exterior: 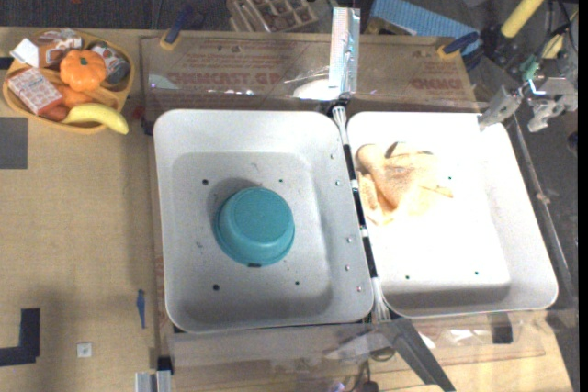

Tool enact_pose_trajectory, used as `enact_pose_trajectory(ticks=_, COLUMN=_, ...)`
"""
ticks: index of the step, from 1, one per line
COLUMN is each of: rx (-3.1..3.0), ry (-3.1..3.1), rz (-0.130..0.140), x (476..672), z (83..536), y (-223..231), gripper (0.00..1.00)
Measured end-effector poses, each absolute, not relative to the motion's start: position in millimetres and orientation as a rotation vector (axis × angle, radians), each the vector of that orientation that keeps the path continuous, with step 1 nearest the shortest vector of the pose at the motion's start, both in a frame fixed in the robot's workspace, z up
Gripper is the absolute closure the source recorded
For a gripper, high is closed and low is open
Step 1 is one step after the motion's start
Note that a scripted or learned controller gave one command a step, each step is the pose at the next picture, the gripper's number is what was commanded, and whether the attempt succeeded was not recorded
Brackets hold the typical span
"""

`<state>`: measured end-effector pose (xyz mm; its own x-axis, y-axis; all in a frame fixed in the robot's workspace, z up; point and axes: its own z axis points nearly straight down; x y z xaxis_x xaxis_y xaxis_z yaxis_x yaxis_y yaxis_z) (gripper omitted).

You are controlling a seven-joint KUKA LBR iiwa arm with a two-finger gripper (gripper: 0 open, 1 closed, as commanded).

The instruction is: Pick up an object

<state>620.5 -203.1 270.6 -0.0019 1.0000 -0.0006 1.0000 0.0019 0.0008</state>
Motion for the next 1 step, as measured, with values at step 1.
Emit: enact_pose_trajectory(ticks=1, rx=2.152, ry=2.286, rz=0.001, x=633.6, z=144.6, y=-187.2, gripper=0.0)
